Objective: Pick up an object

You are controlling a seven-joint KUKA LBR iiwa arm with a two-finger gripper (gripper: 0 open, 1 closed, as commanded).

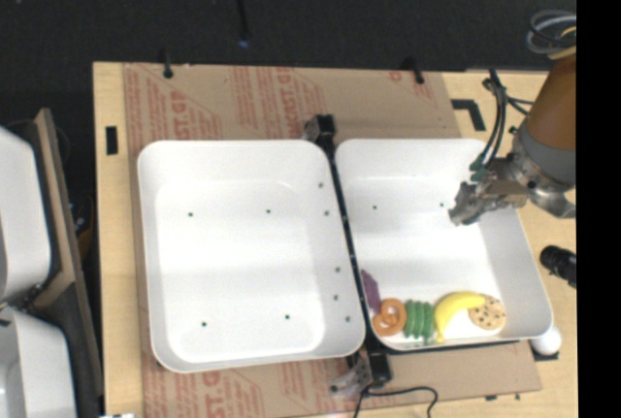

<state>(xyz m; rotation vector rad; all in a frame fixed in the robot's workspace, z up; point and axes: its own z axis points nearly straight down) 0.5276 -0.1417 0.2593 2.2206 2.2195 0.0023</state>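
1. I have the gripper [469, 209] hanging over the right bin [408, 164], near its far right side; I cannot tell from this slanted view how it is set, and I see nothing held in it.
2. The things to pick lie in a row along the near edge of that bin, well apart from the gripper: an orange ring [390, 317], a green ribbed piece [419, 319], a yellow banana [458, 306] and a speckled biscuit [486, 314]; a small purple thing [370, 288] lies by the left wall.
3. I judge the step in hand to be the approach; I would bring the arm toward the near edge and centre over one piece before going down.
4. The pieces touch or nearly touch one another and crowd the bin's wall, so I would pick an end piece, perhaps the biscuit or the ring, and come straight down to avoid nudging its neighbours.
5. The banana looks smooth and curved, likely to slip; the ring is small with a hole in its middle; the left bin [243, 251] needs no attention.
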